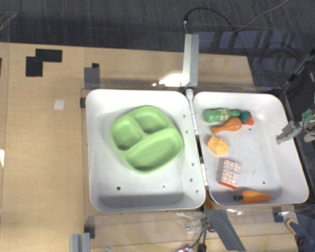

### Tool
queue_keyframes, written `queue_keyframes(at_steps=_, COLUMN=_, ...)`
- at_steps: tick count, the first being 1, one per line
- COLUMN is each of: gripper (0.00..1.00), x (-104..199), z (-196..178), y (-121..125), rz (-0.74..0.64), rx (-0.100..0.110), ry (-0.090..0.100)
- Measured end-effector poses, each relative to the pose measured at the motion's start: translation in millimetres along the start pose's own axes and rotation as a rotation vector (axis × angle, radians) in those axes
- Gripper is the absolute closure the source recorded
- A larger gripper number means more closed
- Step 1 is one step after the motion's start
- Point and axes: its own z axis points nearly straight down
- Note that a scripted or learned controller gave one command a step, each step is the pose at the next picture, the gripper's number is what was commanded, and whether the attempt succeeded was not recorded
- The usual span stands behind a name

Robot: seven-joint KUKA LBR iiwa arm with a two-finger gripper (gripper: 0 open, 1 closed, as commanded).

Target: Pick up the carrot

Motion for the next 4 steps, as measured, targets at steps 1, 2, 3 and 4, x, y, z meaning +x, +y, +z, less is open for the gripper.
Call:
queue_keyframes(at_steps=1, gripper=0.00, x=-3.0, z=-127.7, y=-17.0, rz=-0.014, rx=-0.002, ry=-0.002)
queue_keyframes(at_steps=2, gripper=1.00, x=-2.9, z=-139.8, y=-14.8, rz=-0.022, rx=-0.008, ry=-0.005)
queue_keyframes(at_steps=3, gripper=1.00, x=-4.0, z=-170.9, y=9.7, rz=0.119, rx=0.000, ry=-0.001)
queue_keyframes(at_steps=4, gripper=1.00, x=-2.3, z=-170.4, y=13.8, rz=0.161, rx=0.000, ry=0.000)
